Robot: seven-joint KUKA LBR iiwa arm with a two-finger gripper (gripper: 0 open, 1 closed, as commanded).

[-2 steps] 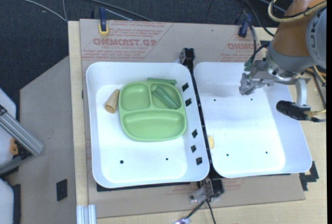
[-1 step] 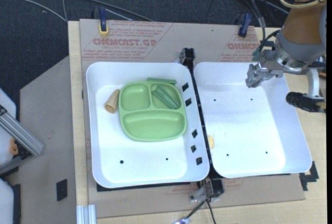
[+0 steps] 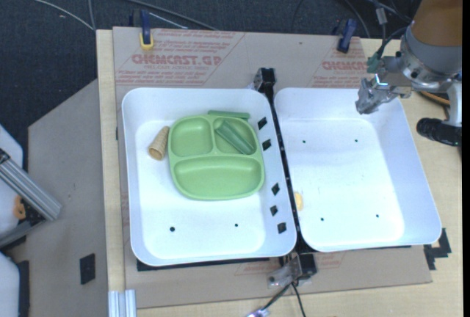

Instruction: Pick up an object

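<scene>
the gripper [image 3: 369, 104] hangs at the right bin's [image 3: 352, 183] far edge, its grip state impossible to tell, seemingly still approaching: the green tray [image 3: 213, 169] and cone [image 3: 158, 143] lie well left, demanding a long reach.

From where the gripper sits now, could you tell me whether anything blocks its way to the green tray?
The gripper hangs over the right bin's far edge. The green tray lies in the left bin. Between them stand only the bins' adjoining rims, with black clips along them.
</scene>
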